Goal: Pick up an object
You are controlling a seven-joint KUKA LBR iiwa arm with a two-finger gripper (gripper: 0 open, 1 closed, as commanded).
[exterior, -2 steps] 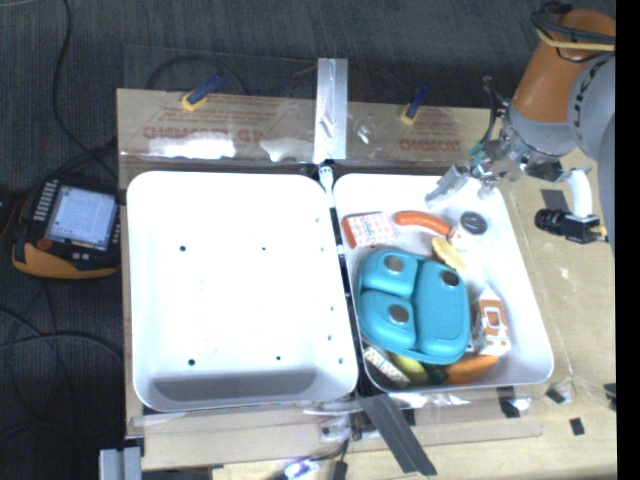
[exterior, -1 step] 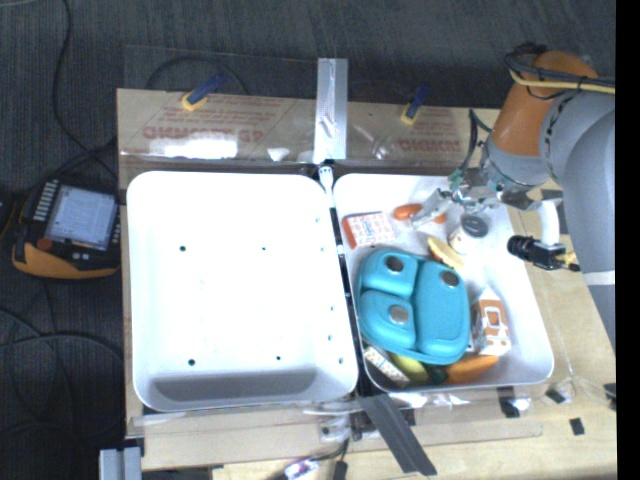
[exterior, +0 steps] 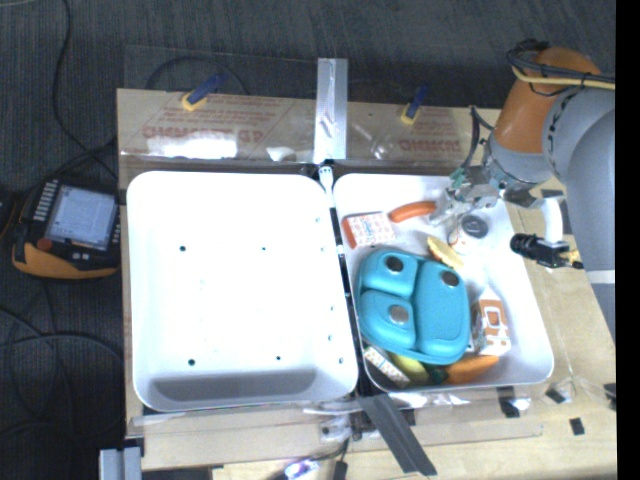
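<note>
The right bin (exterior: 530, 298) holds a large blue moulded plastic piece (exterior: 415, 306) in its middle. An orange carrot-like stick (exterior: 411, 210) lies near the bin's far wall, beside a small red-and-white packet (exterior: 368, 229). A yellow banana-like item (exterior: 441, 249) lies just beyond the blue piece. Another small packet (exterior: 493, 327) rests at its right, and orange and yellow items (exterior: 468, 366) poke out under its near edge. My gripper (exterior: 462, 203) hangs low over the bin's far right corner, just right of the orange stick.
The left bin (exterior: 230, 288) is a bare white tray. A handheld pendant (exterior: 70, 226) lies on the floor left of the bench. Clear plastic sheeting and two blue clips (exterior: 203, 91) sit along the bench's far edge. The arm's orange band (exterior: 535, 93) stands above the far right corner.
</note>
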